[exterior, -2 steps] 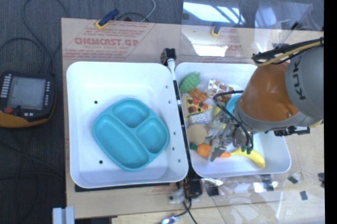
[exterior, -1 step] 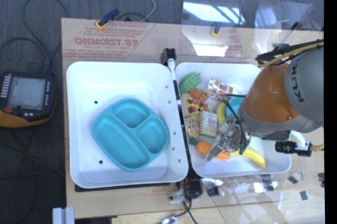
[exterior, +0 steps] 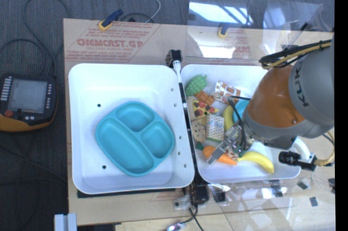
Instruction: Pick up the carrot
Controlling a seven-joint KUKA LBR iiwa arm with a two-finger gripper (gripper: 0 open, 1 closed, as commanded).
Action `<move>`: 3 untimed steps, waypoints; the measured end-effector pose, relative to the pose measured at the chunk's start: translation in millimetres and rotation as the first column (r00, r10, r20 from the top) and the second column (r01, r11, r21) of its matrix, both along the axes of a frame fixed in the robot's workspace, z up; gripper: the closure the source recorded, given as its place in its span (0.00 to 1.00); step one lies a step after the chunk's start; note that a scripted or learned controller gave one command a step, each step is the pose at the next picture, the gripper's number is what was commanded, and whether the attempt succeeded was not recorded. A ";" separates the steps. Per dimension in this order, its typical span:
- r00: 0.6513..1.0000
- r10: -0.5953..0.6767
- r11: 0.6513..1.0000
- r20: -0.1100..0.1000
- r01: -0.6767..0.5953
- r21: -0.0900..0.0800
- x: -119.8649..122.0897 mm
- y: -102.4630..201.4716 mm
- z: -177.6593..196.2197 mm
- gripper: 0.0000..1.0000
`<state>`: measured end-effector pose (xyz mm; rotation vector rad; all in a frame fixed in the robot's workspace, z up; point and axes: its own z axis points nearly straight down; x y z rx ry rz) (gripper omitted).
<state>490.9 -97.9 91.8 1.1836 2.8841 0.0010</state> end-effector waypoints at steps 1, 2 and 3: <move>0.969 -0.246 0.969 -0.003 0.246 0.014 -0.2 1.6 -0.5 0.00; 0.969 -0.245 0.969 0.001 0.245 0.012 1.6 1.1 10.2 1.00; 0.844 -0.536 0.844 -0.021 0.536 0.007 -6.0 48.1 92.0 1.00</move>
